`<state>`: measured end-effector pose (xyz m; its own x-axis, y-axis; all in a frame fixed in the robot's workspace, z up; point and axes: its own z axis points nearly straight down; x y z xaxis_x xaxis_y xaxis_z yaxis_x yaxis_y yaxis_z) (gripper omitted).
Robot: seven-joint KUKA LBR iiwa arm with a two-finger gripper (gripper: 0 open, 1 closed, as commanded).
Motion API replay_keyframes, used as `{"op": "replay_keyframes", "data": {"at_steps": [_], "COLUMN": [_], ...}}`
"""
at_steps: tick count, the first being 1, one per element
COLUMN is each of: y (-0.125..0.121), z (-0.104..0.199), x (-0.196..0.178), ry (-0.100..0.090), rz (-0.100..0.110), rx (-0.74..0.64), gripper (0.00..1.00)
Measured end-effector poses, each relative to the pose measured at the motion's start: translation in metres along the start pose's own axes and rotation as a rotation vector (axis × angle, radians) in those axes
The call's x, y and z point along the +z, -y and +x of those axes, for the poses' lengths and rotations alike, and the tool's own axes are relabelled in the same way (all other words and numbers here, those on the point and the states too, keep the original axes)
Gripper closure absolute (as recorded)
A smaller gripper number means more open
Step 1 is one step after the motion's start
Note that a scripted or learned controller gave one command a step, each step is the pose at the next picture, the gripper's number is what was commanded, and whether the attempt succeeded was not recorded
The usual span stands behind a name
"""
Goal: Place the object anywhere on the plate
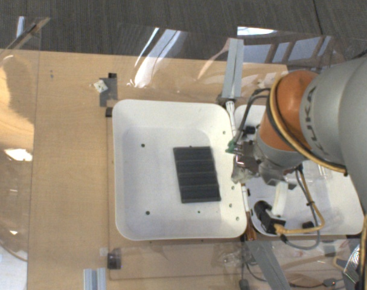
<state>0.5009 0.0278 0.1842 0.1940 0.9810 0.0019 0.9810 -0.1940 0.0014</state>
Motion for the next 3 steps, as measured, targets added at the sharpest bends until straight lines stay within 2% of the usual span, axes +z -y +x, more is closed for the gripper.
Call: {"op": "replay_keyframes", "data": {"at_steps": [1, 2, 3], "y": [0.021, 0.004, -0.025], "z": [0.041, 0.119, 0.185], "x": [0.000, -0.032, -0.049], "ry": [0.000, 0.001, 0.001], "rz": [-0.001, -0.001, -0.001], "rx": [0.222, -0.016, 0.324], "gripper": [1.00, 1.00, 1.00]}}
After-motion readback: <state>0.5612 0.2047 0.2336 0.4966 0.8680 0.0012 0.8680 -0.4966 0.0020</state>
